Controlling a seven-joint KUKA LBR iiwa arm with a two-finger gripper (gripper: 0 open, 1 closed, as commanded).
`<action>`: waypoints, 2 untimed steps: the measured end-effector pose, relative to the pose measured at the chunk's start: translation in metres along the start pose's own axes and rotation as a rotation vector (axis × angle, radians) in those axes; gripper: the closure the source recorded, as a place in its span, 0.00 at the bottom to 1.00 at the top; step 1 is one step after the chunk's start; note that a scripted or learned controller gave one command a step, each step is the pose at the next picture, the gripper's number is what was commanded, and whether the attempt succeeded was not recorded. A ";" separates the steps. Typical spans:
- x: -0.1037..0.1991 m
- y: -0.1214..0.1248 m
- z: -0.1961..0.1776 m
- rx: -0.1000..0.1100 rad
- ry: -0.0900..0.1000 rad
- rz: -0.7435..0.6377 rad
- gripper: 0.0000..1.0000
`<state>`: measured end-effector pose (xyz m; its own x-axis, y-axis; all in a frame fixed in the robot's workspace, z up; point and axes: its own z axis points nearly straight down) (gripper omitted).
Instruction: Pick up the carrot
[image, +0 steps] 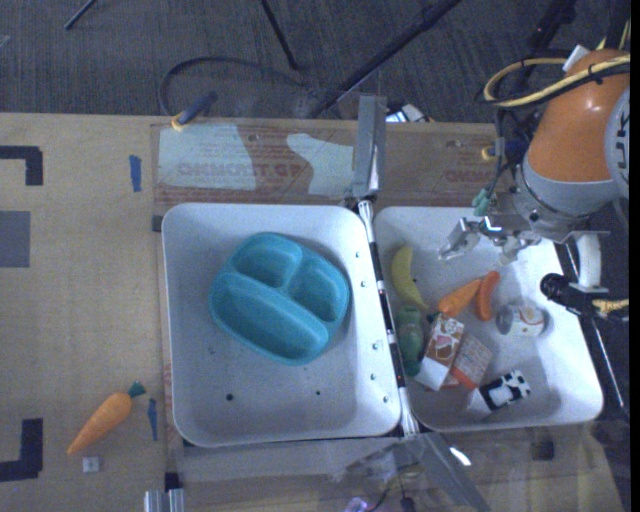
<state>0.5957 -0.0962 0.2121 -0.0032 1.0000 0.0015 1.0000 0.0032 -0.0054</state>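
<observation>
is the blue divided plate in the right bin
No, the blue plate lies in the left bin; the right bin holds small food items.

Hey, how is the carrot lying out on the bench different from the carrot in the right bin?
The bench carrot lies alone on bare wood left of the bins; the bin carrot sits among other toys beneath the gripper. The bench carrot shows a green top; on the bin carrot I see none. Both are orange and lie tilted.

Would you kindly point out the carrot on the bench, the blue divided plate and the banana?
carrot (100, 421): camera view, middle of its orange body.
blue divided plate (279, 296): camera view, central ridge.
banana (404, 277): camera view, mid-curve.
</observation>
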 end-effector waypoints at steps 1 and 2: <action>-0.015 -0.017 0.116 -0.011 -0.001 0.054 0.00; -0.015 -0.018 0.111 -0.005 0.000 0.058 1.00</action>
<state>0.5774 -0.1116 0.1015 0.0543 0.9985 0.0014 0.9985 -0.0543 -0.0002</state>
